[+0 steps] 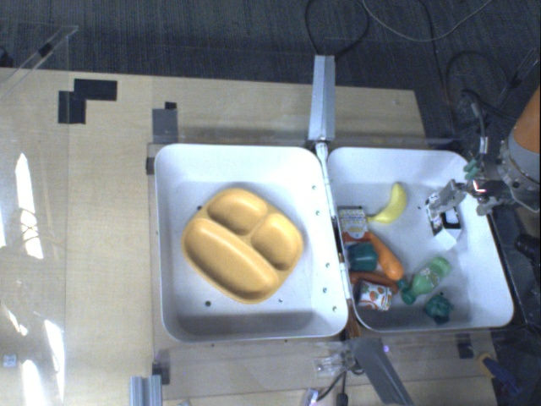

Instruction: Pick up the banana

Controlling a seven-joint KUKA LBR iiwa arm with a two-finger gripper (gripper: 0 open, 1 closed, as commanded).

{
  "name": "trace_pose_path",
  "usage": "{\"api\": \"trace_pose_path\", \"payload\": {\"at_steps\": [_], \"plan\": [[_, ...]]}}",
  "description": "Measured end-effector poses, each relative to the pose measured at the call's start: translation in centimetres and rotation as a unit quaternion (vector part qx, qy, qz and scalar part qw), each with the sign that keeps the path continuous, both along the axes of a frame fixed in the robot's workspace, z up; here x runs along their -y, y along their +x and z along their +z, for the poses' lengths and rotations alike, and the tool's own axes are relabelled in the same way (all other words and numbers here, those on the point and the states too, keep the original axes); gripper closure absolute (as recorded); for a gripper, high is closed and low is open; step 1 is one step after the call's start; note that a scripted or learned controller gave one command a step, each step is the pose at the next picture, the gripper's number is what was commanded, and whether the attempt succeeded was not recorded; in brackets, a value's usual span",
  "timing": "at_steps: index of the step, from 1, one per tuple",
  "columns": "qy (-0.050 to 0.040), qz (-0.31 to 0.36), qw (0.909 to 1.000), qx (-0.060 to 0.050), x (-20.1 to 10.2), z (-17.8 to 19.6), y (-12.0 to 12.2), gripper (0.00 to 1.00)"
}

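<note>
Fingers: too small and blurred on the gripper (445, 211) to call spread or closed; nothing yellow seen between them.
Left bin (169, 227): well left of the banana, out of play, carrying one big lumpy yellow mould (243, 242).
Shared wall (325, 227): left of the banana, between the two bins; a hard edge for any sweep that way.
Packet (352, 221): just left of the banana and a touch below, tucked against that wall.
Clutter: carrot (387, 260), green block (363, 256) and small can (374, 294) stacked up below the banana, near but looking apart from it.
Banana (390, 205): here it is, flat on the floor of the right bin (423, 169), upper left part, curve bowing to the right, not lifted.
Open floor: bare white above the banana and to its right. Best lane in, by the look of it.
Green bottle (425, 277): below and right of the banana, well clear of the lane.
Gripper: right of the banana, near but not over it, roughly level.
Step in hand: approach, judged from that gap; grasp not yet made.
Next move: likely a short shift left to centre over the banana, a turn to straddle its narrow width, then straight down.
Watch: packet on the left side, and a round skin apt to roll away from a one-sided touch.
</note>
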State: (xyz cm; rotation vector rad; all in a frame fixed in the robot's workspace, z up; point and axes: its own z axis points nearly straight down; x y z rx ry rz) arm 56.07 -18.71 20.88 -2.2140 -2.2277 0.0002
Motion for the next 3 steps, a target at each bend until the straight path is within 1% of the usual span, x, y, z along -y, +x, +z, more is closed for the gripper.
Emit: {"api": "trace_pose_path", "payload": {"at_steps": [1,2,3], "plan": [[0.0001,0.113,0.9936,0.0,-4.9,-10.8,5.7,0.0],[0.0004,0.114,0.9935,0.001,-5.0,-10.0,5.9,1.0],[-0.0007,-0.014,0.9999,0.001,-7.1,-0.7,8.6,1.0]]}}
